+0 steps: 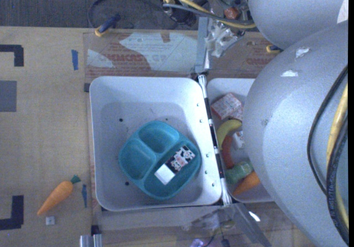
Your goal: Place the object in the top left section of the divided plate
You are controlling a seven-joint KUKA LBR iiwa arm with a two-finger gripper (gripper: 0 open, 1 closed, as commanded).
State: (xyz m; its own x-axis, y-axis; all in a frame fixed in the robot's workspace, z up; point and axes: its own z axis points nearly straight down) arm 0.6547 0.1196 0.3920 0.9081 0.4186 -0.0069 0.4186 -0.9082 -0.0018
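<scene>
To do this step well, the two-finger gripper [217, 36], whose state cannot be told and which hangs at 1 o'clock beyond the teal divided plastic plate [130, 154], should probably descend squarely over the black-and-white cow-print carton [177, 164] in the plate's 4 o'clock section.

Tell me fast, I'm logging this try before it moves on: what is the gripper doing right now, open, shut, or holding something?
Gripper: cannot be told; it hangs above the far edge of the bins, over the cardboard.
</scene>
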